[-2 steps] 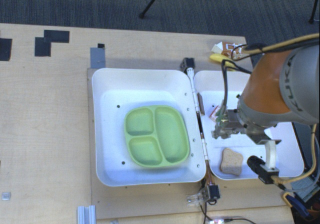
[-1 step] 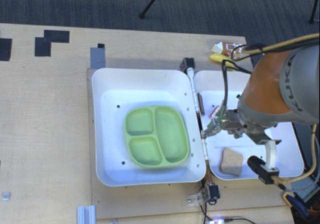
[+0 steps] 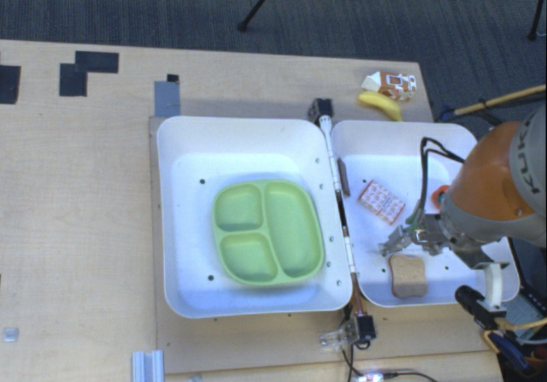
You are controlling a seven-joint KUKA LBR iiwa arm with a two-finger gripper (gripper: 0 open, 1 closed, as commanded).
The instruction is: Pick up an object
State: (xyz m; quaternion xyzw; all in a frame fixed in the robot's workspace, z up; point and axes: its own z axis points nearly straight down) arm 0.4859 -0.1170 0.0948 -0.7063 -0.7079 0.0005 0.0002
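Divided plate (image 3: 268, 232) in left bin (image 3: 184, 201); block (image 3: 408, 275), packet (image 3: 381, 201) in right bin (image 3: 376, 149).

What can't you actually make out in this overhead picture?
- gripper: too small and blurred in the camera view to tell its fingers' state.
- orange object in the right bin: mostly hidden by the arm.
- small package beside the banana: print too small to read.
- Right bin's far corner: covered by the arm.
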